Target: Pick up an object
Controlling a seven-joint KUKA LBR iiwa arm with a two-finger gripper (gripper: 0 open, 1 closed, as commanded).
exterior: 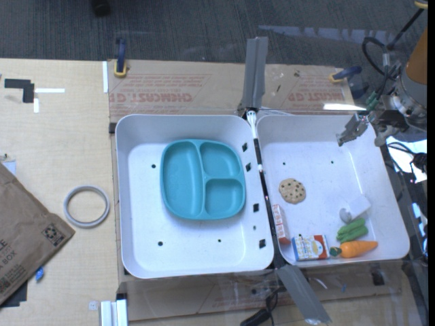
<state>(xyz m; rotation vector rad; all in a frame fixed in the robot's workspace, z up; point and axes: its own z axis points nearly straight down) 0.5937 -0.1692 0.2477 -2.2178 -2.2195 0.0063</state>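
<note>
The right bin [319,131] holds a round chocolate-chip cookie [292,190], a white and grey piece [355,208], a green vegetable toy [352,231], an orange carrot toy [357,248] and a small colourful carton [310,247]. A thin red and white packet [278,223] lies along the bin's left wall. My gripper [352,129] hangs over the bin's far right corner, well away from the cookie and the cluster near the front. It has nothing visibly in its grasp.
In the left bin [136,250] lies a teal divided plate [202,179]. A tape ring [86,205] and a brown cardboard box [24,233] sit on the bench to the left. Cables [380,53] hang near the arm at the right edge.
</note>
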